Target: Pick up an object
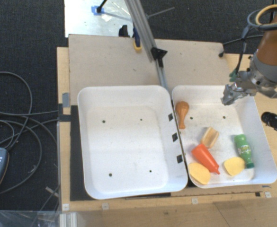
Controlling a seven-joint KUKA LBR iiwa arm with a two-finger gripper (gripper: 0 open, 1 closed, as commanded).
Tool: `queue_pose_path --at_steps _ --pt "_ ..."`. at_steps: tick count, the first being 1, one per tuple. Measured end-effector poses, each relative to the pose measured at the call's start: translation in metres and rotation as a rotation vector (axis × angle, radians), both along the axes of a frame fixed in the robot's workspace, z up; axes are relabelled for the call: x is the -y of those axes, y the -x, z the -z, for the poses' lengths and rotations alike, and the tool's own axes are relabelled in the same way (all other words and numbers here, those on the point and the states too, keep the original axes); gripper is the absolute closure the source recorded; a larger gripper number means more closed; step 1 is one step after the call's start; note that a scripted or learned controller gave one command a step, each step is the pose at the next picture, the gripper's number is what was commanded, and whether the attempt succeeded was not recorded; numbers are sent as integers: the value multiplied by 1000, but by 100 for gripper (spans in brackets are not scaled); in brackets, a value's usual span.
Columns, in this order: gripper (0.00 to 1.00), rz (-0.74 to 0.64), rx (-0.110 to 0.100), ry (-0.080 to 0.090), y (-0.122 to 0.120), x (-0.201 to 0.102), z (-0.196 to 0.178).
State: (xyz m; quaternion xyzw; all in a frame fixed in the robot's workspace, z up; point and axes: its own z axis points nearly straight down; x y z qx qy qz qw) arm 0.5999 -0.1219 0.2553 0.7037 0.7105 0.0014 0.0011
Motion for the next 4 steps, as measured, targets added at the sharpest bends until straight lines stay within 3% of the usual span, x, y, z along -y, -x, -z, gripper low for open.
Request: queue_pose_path --at_steps 3,4 --pt "100 -1 -1 -2 -53 -160 17" --pt "100 0 0 -2 -60 -206 16"
